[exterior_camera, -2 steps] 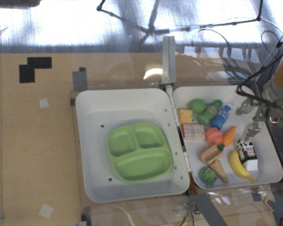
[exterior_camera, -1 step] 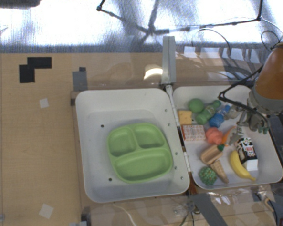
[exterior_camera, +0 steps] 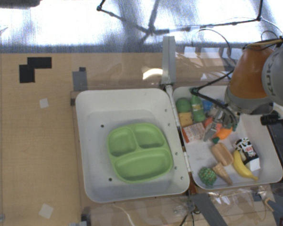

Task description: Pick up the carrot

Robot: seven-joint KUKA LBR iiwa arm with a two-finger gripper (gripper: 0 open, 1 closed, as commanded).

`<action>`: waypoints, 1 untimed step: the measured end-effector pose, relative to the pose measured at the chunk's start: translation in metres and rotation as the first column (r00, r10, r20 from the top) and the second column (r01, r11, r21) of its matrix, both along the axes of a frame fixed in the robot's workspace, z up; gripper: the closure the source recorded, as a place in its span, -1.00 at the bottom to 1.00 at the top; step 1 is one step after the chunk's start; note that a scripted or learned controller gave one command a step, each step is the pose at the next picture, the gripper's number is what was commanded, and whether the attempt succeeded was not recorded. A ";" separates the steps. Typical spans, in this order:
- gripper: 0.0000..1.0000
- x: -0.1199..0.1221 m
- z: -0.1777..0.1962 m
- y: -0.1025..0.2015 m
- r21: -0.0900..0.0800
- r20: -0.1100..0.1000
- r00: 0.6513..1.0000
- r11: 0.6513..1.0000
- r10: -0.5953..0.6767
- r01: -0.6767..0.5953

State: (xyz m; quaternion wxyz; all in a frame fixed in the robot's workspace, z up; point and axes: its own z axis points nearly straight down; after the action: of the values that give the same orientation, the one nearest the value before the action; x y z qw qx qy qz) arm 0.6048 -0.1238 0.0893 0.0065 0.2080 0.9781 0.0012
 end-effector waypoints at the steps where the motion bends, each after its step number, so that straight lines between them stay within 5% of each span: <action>1: 1.00 0.003 0.014 0.001 -0.002 0.009 1.000 1.000 0.006 -0.006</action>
State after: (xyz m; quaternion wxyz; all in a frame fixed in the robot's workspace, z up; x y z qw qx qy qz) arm 0.6078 -0.1230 0.1029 0.0109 0.2049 0.9787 0.0012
